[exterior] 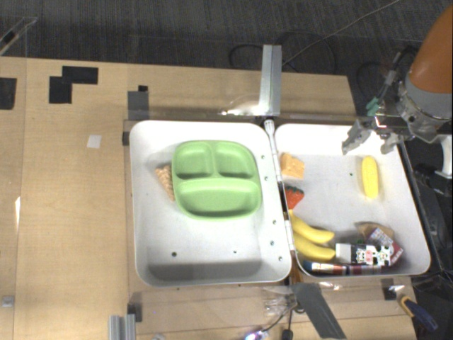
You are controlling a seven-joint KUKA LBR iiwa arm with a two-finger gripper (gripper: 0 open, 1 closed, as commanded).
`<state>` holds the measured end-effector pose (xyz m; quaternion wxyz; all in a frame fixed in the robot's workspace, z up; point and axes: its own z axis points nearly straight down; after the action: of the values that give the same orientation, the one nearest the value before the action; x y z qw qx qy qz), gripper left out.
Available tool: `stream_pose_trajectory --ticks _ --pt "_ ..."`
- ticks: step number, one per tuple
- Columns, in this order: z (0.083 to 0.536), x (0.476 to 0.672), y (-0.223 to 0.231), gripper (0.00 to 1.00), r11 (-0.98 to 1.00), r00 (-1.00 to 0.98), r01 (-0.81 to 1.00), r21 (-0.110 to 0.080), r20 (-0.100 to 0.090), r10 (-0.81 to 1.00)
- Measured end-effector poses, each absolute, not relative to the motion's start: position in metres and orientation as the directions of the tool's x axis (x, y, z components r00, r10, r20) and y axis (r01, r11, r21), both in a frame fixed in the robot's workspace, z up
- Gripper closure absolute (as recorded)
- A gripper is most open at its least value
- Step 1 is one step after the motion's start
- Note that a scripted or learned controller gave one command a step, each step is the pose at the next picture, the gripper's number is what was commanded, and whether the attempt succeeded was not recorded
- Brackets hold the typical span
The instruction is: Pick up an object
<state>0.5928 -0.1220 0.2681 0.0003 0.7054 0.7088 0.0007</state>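
Lying in the right-hand shallow white bin [333, 190], toward its far right side: a small smooth yellow oblong object [369, 176], set lengthwise, alone on bare white floor, apart from everything else there. Just above and beside its upper end, the two-finger gripper [369, 139], fingers spread apart with nothing between them, one grey finger [353, 138] reaching down-left over the bin's far edge, the other nearer the yellow piece but not touching it. Behind the gripper, the grey arm with its orange band [432, 66], entering from the right and leaning in over the bin's far right corner.

Along the bin's left wall: an orange-tan spongy block [292, 166], below it a red strawberry-like toy [294, 197], then two glossy yellow plastic bananas [313, 237] curved side by side. Across the near edge: a marker-like stick [331, 267], a small printed box or packet [368, 253], and a crumpled brown wrapper [374, 230], crowded together, well apart from the yellow oblong.

In the left white bin [156, 253]: a pale green moulded plastic tray with three compartments [215, 178], resting partly over a tan textured piece [165, 180] at its left edge. Between the bins, a metal post [271, 76] on the wooden bench [64, 211].
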Motion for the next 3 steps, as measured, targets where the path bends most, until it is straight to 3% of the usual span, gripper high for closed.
stream_pose_trajectory --ticks 1,2,3 --pt "0.242 0.603 -0.158 0.00 0.064 -0.064 0.998 0.005 -0.001 0.998" --pt "0.265 0.592 -0.133 0.00 -0.095 0.095 0.996 0.006 0.000 0.996" --pt "0.233 0.586 -0.105 0.00 0.058 -0.058 0.998 0.005 -0.001 0.998"
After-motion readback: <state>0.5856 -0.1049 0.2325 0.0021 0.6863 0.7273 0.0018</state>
